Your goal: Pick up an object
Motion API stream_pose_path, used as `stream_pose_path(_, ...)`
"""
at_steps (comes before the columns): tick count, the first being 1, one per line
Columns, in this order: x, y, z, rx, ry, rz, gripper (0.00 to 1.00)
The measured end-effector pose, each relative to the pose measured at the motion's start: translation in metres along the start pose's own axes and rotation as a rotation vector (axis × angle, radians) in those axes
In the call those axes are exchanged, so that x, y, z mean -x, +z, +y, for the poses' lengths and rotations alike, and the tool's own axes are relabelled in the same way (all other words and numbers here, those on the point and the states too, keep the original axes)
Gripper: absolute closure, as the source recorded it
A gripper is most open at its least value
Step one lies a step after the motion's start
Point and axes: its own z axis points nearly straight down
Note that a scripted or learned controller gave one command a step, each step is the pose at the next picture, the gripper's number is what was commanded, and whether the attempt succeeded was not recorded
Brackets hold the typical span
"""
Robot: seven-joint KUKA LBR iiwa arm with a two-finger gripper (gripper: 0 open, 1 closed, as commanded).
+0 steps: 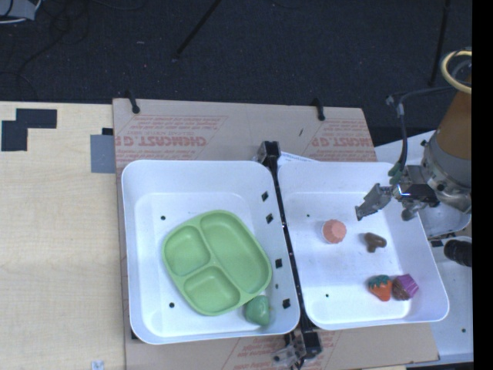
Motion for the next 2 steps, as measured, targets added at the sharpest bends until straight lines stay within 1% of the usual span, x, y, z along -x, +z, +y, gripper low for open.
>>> stream_pose_path(1,-0.005,0.045,-0.003,-0.004,0.0,0.001,0.0)
stream_pose_path(2,-0.003,0.089,-0.005,-0.005,0.001,0.001,0.0)
